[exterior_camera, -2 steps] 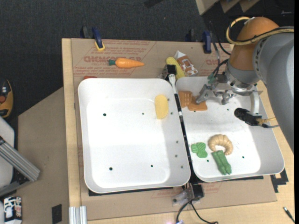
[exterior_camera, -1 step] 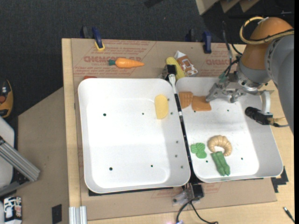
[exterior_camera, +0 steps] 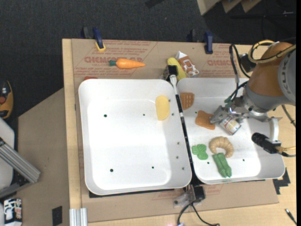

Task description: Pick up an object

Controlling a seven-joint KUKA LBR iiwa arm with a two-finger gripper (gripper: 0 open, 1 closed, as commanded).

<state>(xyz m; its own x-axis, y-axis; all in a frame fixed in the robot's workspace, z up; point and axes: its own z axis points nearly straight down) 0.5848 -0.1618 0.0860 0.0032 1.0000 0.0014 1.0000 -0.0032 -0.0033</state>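
Orange wedge (exterior_camera: pixel 205 120) is lying in right bin (exterior_camera: pixel 263 173), just left of gripper (exterior_camera: pixel 225 119), w/ croissant (exterior_camera: pixel 222 145) and green pieces nearby. Gripper is hovering low beside wedge, prob. lining up; open/closed state: cannot tell. Nothing gripped.

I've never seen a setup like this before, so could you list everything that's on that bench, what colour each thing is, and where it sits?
Bins: two, white, side by side on the bench.
Carrot: one, orange with a green top, on the board behind the left bin.
Banana: one, yellow, behind the bins by the divide.
Small carton: one, brown and white, beside the banana.
Oval piece: one, pale yellow, left bin, right side.
Waffle-like piece: one, orange-brown, right bin, back left.
Wedge: one, orange, right bin, middle.
Croissant: one, tan, right bin.
Green items: two, right bin, front.
Clamps: two, blue, back edge.
Arm: one, grey and orange, from the right.
Gripper: one, over the right bin near the wedge.
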